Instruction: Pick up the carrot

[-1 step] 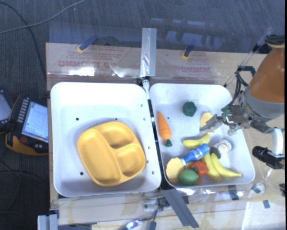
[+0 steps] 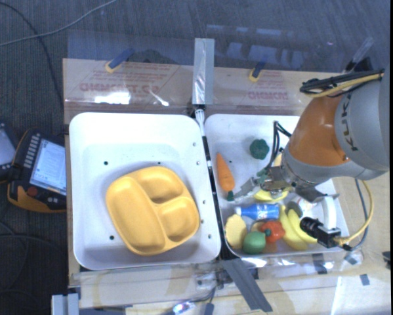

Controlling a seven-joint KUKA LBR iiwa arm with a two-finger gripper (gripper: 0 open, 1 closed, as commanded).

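Orange carrot [image 2: 224, 171] lies beside banana [image 2: 294, 228] and bottle [image 2: 257, 211]; jaws' state unclear.

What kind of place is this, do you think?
Probably a robotics lab bench: a KUKA arm over two white bins, toy food like a carrot, and a teach pendant on carpet.

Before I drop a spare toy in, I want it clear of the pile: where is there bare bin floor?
Left bin: bare floor rings the yellow divided plate, widest along its far and left sides. Right bin: a bare patch at the far end, between the carrot and green toy. Its near half is crowded with banana, blue bottle and other toys.
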